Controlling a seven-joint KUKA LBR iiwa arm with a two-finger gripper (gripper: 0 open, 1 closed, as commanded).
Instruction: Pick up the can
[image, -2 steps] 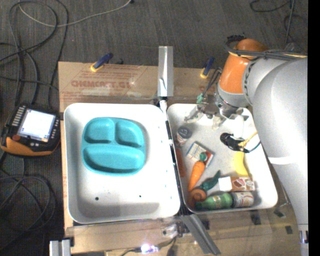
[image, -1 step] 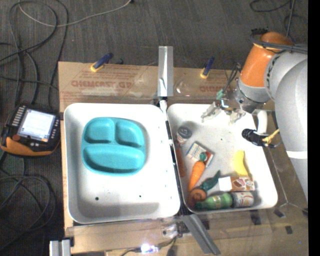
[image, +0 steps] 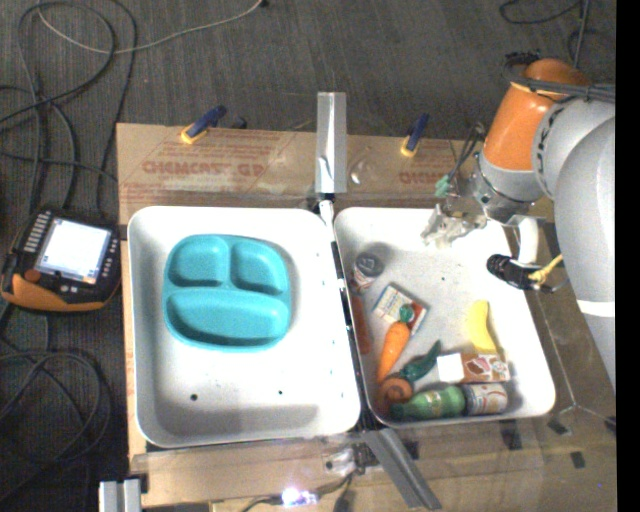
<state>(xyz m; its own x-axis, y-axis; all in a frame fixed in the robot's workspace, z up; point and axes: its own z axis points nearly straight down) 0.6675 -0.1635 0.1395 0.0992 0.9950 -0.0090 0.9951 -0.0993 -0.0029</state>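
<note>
Faint reversed red lettering is showing on the brown cardboard sheet lying along the far edge of the worktop, too blurred to read; the label on the small printed carton is likewise illegible. Two shallow white bins are sitting side by side: the left white bin is carrying one turquoise sectioned plastic tray in its far half, and the right white bin is carrying the clutter. The small grey metal can, seen lid-up, is resting near the far left corner of the right bin, just beside the dividing wall, with the carton near it on the side toward the front edge. One orange carrot is lying slanted below the carton, one yellow banana-like piece is lying toward the right wall, and one green bottle and one brown labelled tin are lying along the front edge. Two clamps with yellow and blue handles are gripping the cardboard. The pincer is hanging over the far right part of the right bin, well apart from the can, holding nothing; whether its fingers are apart or together cannot be told. One orange-edged handheld screen is resting left of the worktop.
</note>
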